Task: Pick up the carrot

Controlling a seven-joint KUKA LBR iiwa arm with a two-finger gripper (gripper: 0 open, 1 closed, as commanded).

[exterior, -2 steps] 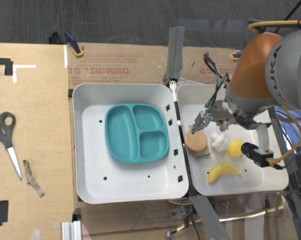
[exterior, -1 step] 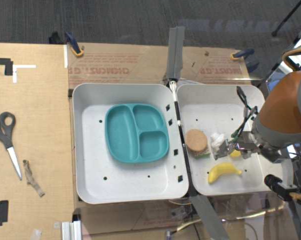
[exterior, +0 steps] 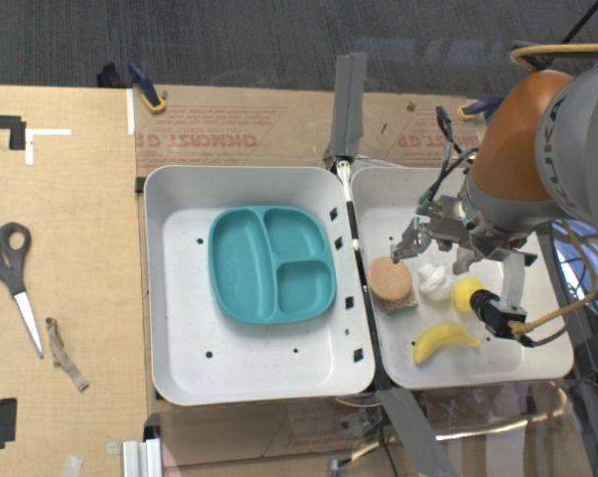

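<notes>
Camera view: the whole scene is taken from one slanted look down on the desk.
Arm: the grey arm with its orange band is seen reaching in over the right bin.
End effector: the end effector is held low over the middle of the right bin. Its fingers are seen spread, and nothing is pinched between them.
Below the end effector: a white crumpled object lies just under the gap. A round tan bun-like object lies beside it, toward the left bin.
Nearby items: a yellow round object is partly covered by the wrist hardware. A banana lies nearer the bin's front edge.
Carrot: its place cannot be told, since no object among those named can be read as a carrot. It is judged likeliest to be hidden under the arm in the right bin.
Direction and long axis: neither can be given for the carrot, so a descent from this pose is judged likely to meet the white object instead.
Left bin: the left bin carries a teal divided tray, well apart from the end effector.
Desk: scissors are left lying far to the left.
</notes>
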